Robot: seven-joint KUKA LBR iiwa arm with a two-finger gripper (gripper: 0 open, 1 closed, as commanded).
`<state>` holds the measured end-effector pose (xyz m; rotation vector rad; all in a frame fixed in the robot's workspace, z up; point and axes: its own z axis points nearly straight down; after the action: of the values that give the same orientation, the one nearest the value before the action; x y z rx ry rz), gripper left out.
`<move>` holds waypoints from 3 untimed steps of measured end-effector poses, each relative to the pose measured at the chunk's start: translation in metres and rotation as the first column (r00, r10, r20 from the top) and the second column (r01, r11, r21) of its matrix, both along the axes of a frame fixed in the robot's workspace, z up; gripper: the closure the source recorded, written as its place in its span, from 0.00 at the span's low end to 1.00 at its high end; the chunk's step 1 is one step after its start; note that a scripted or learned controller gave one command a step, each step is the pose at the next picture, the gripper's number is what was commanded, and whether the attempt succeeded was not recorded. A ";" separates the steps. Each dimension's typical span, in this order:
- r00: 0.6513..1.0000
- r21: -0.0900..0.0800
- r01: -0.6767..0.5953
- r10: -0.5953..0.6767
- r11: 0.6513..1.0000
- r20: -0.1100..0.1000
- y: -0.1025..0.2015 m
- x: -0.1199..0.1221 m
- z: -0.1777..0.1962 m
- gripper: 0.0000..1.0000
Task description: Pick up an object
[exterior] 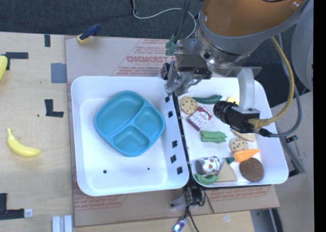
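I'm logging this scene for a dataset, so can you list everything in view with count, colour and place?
Divided plate: one, blue, left bin.
Cookies: two, tan, right bin, one far, one near.
Packet: one, red and white, right bin's middle.
Green vegetables: two, right bin.
Carrot: one, orange, near the round brown patty.
Banana: one, yellow, on the bench at left.
Clip: one, blue and yellow, far cardboard edge.
Gripper: one, grey, at the bins' far divider.
Arm: one, orange band, top right.
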<state>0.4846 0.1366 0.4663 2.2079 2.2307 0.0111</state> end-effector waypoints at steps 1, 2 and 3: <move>1.000 -0.007 0.002 -0.003 1.000 -0.019 0.070 -0.002 -0.091 1.00; 1.000 -0.004 0.018 -0.018 1.000 0.007 -0.018 0.057 0.057 1.00; 1.000 -0.006 0.013 -0.013 1.000 -0.017 -0.058 -0.003 0.001 1.00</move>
<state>0.4819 0.0783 0.4672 2.2274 2.2223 -0.0138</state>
